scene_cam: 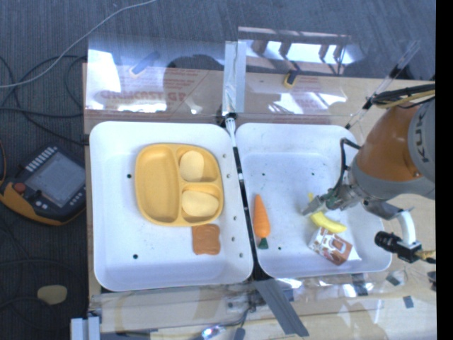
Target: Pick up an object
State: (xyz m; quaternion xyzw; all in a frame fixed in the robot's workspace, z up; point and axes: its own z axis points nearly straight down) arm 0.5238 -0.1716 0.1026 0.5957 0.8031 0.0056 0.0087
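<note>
**Gripper low over the banana, grasp unconfirmed**

Gripper sits down in the right bin, tips right at the upper end of the banana. Can't tell from this angle whether it's spread or clamped, and nothing visibly sits inside it, so I'm not calling a hold.

Likely target is the banana: small, yellow, curved, smooth skin, lying flat just below the gripper, touching or nearly touching it. A snack packet lies just past the banana, close enough to be touching it. An orange carrot with a green stem end is well off to the gripper's far side, by the bin divider.

Risks, as I see them:
- Contact looks off-centre, at the banana's end. A pinch there could squirt it out or spin it.
- Curved, slick skin gives poor purchase.
- Packet crowding the banana could get nudged or dragged along.
- Pressing too low jams tips into the bin floor.
</note>
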